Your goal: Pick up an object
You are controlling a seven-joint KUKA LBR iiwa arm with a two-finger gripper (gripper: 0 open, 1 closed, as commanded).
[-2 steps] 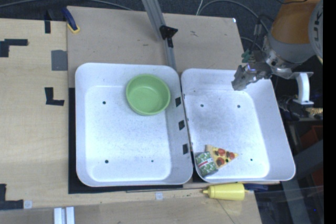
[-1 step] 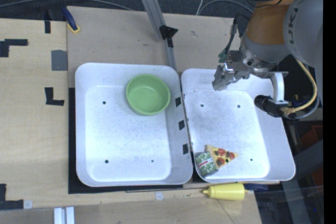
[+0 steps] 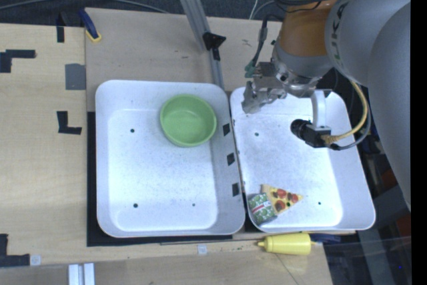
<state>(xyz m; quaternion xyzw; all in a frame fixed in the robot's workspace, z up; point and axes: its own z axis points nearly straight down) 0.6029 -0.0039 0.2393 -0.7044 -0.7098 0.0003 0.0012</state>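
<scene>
A green bowl (image 3: pixel 188 120) sits upright in the far half of the left bin (image 3: pixel 120 210). In the right bin (image 3: pixel 333 177), close to its near left corner, a toy pizza slice (image 3: pixel 283 197) lies against a small green packet (image 3: pixel 261 207). My gripper (image 3: pixel 256 97) hangs over the far left corner of the right bin, well away from the pizza slice and to the right of the bowl. Nothing shows under it on the bin floor.
A yellow squeeze bottle (image 3: pixel 289 244) lies on the bench just outside the right bin's near rim. A slanted metal pole (image 3: pixel 193 7) rises behind the bins. A black cable fitting (image 3: pixel 312 133) hangs from the arm over the right bin.
</scene>
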